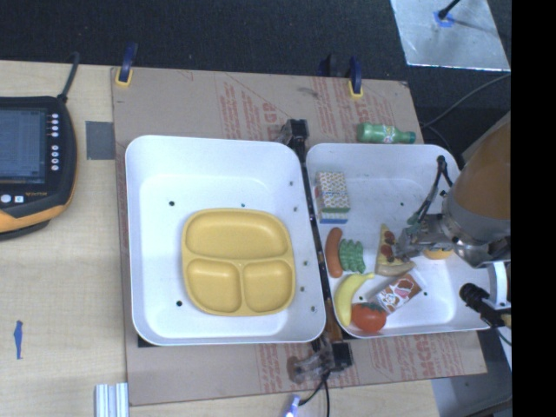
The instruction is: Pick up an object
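Observation:
The right bin (382,168) holds several toy foods: a checkered box (333,192), a sausage (334,251), a green piece (352,255), a banana (347,295), a tomato (368,319), a small carton (398,294) and a pizza slice (388,252). My gripper (415,240) hangs low over the bin's right half, right beside the pizza slice and touching or nearly touching it. The grey wrist and orange band (486,181) rise behind it at the right. I see no object lifted.
The left bin (156,172) carries a yellow divided plate (237,261). A green bottle (386,133) lies on the cardboard behind the right bin. A teach pendant (30,163) rests at the far left. Clamps stand between the bins.

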